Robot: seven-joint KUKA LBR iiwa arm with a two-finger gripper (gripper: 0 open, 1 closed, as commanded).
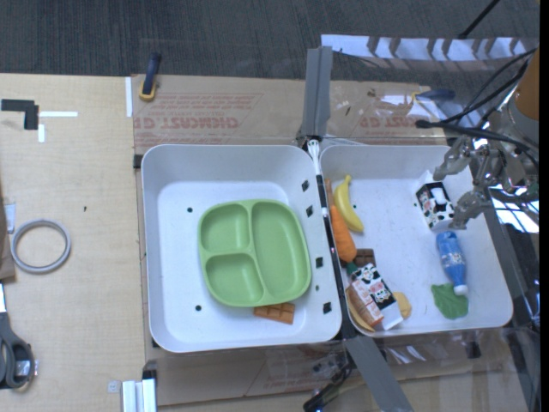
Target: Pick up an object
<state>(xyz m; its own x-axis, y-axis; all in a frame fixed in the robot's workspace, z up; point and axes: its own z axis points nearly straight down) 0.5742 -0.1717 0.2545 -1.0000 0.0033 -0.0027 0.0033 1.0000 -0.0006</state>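
A small black-and-white carton [434, 206] sits near the far right corner of the right bin [403, 172], and the gripper [463, 197] is right against it. One metal finger reaches down along the carton's right side and another part of the gripper shows above it, but whether the carton is actually clamped between the fingers, or how far apart they stand, cannot be told. The arm comes in from the right edge, mostly cut off, with cables looping over it.

Just below the carton a blue bottle [451, 263] lies with its white cap toward the near side, touching a green leafy piece [449, 301]. Along the bin's left wall lie a banana [346, 203], a carrot [343, 235] and a second patterned carton [374, 293] over something brown and yellow that is hard to make out.

The left bin [171, 256] holds a green divided plate [254, 252] with a brown waffle-like piece [275, 312] at its near edge. On the bench lies a roll of tape [39, 245].
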